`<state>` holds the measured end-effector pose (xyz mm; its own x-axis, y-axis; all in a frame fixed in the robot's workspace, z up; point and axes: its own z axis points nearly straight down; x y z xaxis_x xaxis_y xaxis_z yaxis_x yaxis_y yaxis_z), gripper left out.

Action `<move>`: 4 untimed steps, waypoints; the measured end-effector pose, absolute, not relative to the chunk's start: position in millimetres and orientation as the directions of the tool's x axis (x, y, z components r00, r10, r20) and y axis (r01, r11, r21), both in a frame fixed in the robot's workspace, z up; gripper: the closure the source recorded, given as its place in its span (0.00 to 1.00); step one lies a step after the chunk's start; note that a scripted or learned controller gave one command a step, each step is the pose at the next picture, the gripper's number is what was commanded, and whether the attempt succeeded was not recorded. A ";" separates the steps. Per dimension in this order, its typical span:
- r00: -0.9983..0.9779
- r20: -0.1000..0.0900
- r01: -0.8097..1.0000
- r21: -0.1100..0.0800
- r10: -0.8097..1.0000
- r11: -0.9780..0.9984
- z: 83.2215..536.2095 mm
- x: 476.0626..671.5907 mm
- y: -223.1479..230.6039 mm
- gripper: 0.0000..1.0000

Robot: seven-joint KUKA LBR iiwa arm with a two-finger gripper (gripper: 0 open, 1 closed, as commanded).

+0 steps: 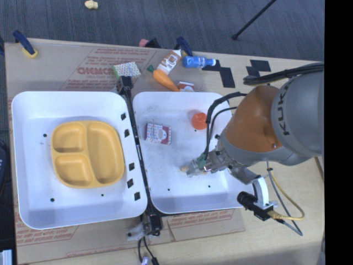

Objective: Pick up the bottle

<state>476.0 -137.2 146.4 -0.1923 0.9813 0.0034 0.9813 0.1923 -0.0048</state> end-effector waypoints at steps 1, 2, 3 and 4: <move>-0.431 0.000 0.902 -0.001 0.902 0.431 164.1 476.7 -139.4 1.00; -0.483 0.001 0.876 -0.001 0.876 0.483 190.5 476.6 -108.1 1.00; -0.555 0.003 0.832 -0.003 0.832 0.555 191.5 476.4 -8.0 1.00; -0.638 0.000 0.770 -0.001 0.770 0.638 232.7 476.8 39.8 1.00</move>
